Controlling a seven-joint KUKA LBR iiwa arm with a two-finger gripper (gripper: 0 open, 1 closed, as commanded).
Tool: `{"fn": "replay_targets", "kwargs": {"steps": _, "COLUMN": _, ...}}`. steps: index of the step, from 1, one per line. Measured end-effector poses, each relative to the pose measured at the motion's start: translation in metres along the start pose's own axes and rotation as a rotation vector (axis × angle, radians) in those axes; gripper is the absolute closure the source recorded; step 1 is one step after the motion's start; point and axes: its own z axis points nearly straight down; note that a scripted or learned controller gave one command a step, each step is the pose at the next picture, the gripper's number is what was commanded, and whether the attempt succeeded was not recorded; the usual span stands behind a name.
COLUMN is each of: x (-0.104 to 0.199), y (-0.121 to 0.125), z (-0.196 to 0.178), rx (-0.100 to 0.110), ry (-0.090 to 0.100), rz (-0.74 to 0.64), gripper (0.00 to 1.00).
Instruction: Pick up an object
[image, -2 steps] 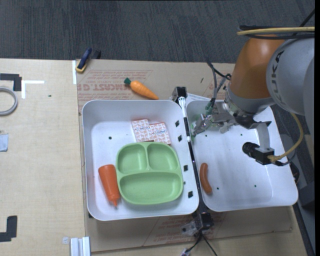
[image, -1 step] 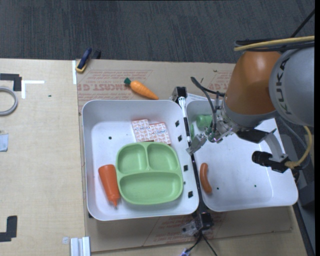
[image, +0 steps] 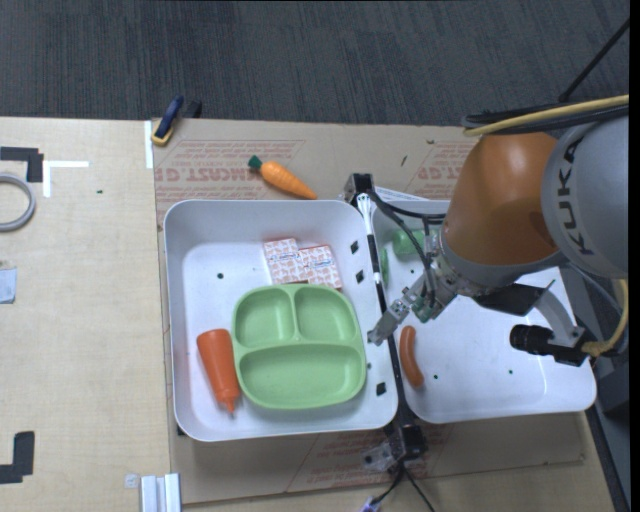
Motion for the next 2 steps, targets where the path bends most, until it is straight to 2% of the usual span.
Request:
{"fn": "replay_targets", "kwargs": {"steps": 1, "x": 0.023, "y": 0.013, "z": 0.001, "rx": -0.002, "ry": -0.002, "rz": -0.917, "gripper": 0.0}}
{"fn": "replay_targets", "kwargs": {"steps": 2, "x": 0.005, "y": -0.019, "z": 0.001, "rx": -0.001, "ry": -0.002, "rz": -1.317, "gripper": 0.0}}
